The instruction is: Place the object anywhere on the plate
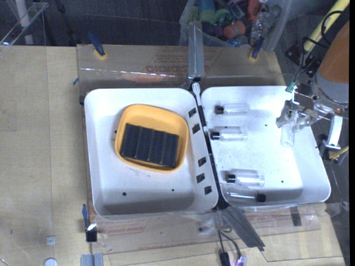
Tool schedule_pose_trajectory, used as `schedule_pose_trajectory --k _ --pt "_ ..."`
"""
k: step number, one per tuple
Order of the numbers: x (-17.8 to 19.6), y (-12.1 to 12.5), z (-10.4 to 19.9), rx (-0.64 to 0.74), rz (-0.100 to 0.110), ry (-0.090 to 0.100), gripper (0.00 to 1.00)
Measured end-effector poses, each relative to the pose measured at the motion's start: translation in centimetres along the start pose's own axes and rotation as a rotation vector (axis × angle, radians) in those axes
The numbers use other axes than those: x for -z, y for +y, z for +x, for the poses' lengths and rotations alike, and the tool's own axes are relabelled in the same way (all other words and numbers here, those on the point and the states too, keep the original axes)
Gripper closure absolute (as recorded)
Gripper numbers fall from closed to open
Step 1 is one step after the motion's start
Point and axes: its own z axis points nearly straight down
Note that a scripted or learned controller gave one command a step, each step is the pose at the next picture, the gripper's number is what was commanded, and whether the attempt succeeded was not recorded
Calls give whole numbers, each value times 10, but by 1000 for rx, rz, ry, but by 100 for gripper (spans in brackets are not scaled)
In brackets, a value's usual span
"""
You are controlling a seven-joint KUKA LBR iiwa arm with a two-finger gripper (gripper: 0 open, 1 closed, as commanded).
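Arm (pixel 338 65) enters from right, wrist bent down over far right part of right bin (pixel 310 176). Gripper (pixel 289 127) hangs above bin's right side, tips pointing down; whether fingers wide or narrow cannot tell. Yellow plate (pixel 125 123) sits in left bin (pixel 100 193) with dark ridged block (pixel 151 144) lying on it. Clear vials (pixel 232 109) with dark caps lie in right bin, left of gripper, well apart.

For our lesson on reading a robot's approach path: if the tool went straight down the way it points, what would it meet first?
Probably the bare white floor of the right bin. The tool hangs over its right part, away from the clear vials. Depth is hard to judge.
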Motion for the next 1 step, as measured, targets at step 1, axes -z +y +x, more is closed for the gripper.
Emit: schedule_pose_trajectory --k 1 --pt "0 0 0 0 0 0 0"
